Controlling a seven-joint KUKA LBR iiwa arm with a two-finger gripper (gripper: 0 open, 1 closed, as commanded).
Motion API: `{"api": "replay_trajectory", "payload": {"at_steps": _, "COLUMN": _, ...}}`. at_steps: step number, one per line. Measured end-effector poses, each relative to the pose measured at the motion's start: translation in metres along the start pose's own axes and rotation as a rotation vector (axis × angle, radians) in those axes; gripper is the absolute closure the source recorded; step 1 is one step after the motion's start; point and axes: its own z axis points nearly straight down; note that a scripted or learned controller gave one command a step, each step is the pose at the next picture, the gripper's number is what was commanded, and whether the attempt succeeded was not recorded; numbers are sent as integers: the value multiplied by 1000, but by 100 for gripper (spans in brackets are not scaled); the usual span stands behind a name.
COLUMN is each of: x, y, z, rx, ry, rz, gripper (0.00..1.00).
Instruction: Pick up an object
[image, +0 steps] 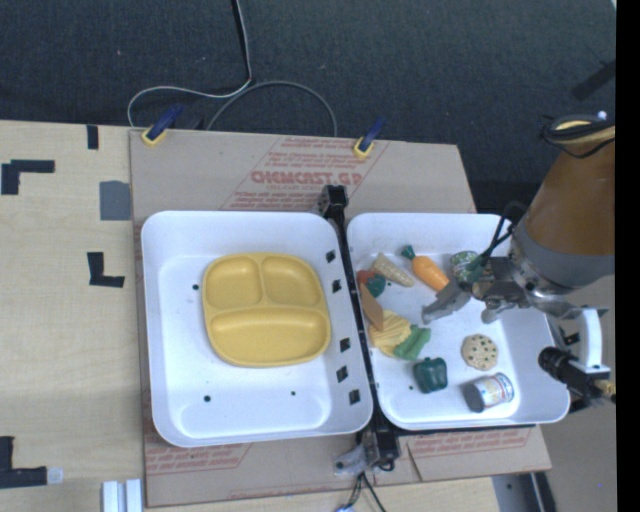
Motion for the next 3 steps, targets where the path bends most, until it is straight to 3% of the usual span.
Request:
{"api": "replay_trajectory", "payload": {"at_steps": 1, "x": -27, "y": 0, "z": 170, "rx": -3, "ry": -4, "rz": 4, "gripper": 0}}
{"api": "replay_trajectory", "payload": {"at_steps": 2, "x": -25, "y": 78, "z": 162, "rx": -7, "ry": -3, "rz": -2, "gripper": 0}}
{"api": "replay_trajectory", "payload": {"at_steps": 3, "x": -26, "y": 76, "z": 151, "rx": -10, "ry": -5, "rz": 0, "gripper": 100}}
